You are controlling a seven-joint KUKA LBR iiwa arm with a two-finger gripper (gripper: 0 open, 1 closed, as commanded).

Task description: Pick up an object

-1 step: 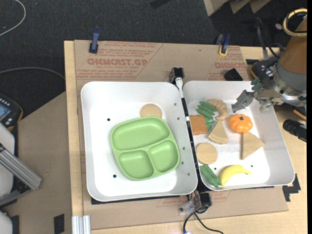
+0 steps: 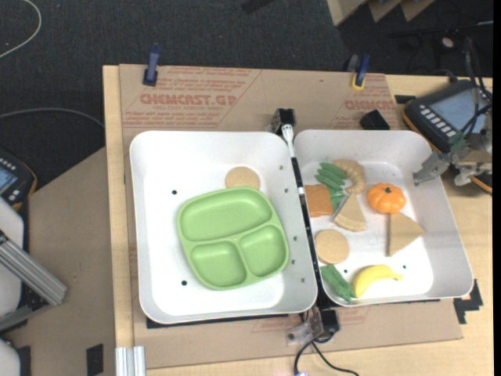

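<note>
Beside right bin's (image 2: 438, 210) far rim: gripper (image 2: 432, 169), finger state unclear; inside, pumpkin (image 2: 387, 198), banana (image 2: 374, 277).

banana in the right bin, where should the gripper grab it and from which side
Probably the banana across the middle of its curved body, coming straight down from above. It lies flat near the right bin's front edge, tips pointing left and right, so fingers would close front to back. Green beans touch its left tip, so stay off that end.
</note>
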